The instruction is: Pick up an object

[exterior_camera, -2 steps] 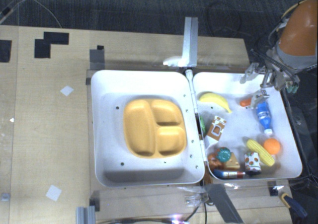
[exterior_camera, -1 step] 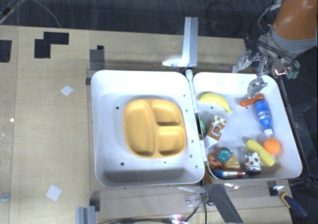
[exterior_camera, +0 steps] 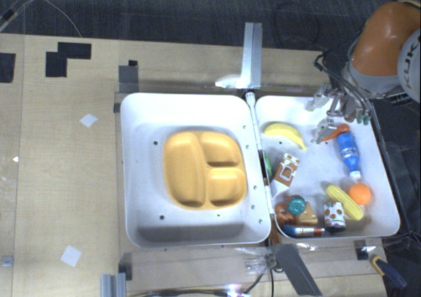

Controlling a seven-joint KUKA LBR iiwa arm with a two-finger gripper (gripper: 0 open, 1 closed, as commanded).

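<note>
Bench top [exterior_camera: 59,177] is pale wood-look board, with black tape patches [exterior_camera: 66,57] at the far left and a few small clear squares stuck to it; dark ribbed flooring beyond the far edge. Two shallow white bins sit side by side, touching along a central seam, with a grey metal upright [exterior_camera: 252,52] behind the seam. Left bin [exterior_camera: 141,124] holds one item, a mustard-yellow compartment tray [exterior_camera: 204,168], smooth moulded plastic, rounded corners, three wells. Right bin [exterior_camera: 389,213] is crowded: a yellow banana [exterior_camera: 284,133] near the far left, a small brown-and-white box [exterior_camera: 287,169] tilted near the divider, a blue-and-white bottle [exterior_camera: 348,149] with an orange-red cap lying along the right side, an orange ball [exterior_camera: 360,193] just beside a yellow corn cob [exterior_camera: 345,201], a teal ball [exterior_camera: 296,206], a red marker [exterior_camera: 302,230] along the near wall. A spotted item near the corn is too small to identify. The arm enters at upper right, its orange band cut off by the frame edge. The gripper [exterior_camera: 329,123] hangs low over the far part of the right bin, at the bottle's capped end; whether it touches the cap is unclear. Its metal parts blur together, so grip state cannot be read, and nothing is visibly held. All objects rest in the bins.
</note>
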